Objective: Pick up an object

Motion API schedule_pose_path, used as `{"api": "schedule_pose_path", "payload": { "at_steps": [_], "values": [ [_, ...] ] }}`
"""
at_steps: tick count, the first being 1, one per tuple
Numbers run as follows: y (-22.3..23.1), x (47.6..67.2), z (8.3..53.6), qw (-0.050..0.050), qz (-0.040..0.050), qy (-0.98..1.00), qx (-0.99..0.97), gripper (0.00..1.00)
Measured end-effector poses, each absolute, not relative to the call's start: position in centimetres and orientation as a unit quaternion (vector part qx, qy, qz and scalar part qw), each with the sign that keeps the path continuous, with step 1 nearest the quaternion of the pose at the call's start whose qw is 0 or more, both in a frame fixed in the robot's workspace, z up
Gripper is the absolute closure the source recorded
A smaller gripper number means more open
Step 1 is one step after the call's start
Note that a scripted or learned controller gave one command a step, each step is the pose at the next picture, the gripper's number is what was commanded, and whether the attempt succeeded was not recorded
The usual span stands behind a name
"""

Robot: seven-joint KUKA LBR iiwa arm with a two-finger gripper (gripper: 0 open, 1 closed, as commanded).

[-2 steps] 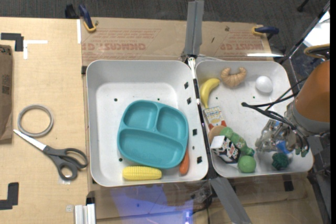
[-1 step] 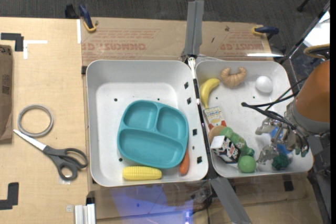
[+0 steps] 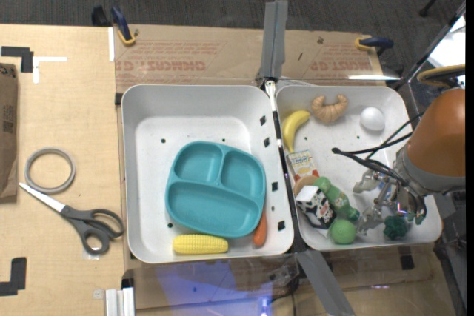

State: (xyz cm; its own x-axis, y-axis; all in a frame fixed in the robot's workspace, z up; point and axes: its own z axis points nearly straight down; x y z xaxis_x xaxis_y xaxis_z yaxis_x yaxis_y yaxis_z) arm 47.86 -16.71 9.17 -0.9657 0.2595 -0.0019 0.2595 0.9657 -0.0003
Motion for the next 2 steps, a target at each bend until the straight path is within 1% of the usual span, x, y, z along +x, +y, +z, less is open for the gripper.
{"api": "schedule_pose_path", "payload": {
  "at_steps": [1, 2],
  "values": [
    [-22.2, 54.2, 13.3, 0.003, -0.0004, 0.988, 0.153, 0.0],
    [-22.2, 51.9, 9.2, 0.001, -0.0002, 0.99, 0.141, 0.0]
  ]
}}
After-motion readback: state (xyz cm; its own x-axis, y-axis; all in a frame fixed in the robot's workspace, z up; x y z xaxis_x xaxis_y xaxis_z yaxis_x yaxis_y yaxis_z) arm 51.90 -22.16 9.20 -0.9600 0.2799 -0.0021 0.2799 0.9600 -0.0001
